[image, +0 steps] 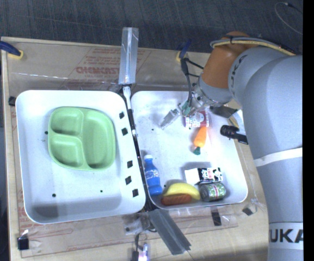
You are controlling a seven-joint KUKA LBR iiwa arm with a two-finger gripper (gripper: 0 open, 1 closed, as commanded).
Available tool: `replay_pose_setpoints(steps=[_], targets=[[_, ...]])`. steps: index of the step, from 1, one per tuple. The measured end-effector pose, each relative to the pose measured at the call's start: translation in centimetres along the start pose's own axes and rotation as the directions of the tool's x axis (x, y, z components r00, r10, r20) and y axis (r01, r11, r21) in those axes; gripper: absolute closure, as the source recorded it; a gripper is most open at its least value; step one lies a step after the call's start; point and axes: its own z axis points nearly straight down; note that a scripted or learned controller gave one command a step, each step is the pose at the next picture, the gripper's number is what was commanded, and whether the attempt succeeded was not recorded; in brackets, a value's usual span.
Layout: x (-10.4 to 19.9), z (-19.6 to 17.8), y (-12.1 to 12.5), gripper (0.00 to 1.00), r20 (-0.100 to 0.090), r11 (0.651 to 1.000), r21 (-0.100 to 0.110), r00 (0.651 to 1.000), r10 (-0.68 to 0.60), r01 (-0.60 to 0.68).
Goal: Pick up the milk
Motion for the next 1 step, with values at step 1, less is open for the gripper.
replay_pose_setpoints(steps=[1], targets=[[8.23, 0.0, 1.48, 0.0, 0.002, 0.994, 0.003, 0.994, -0.112, 0.112]])
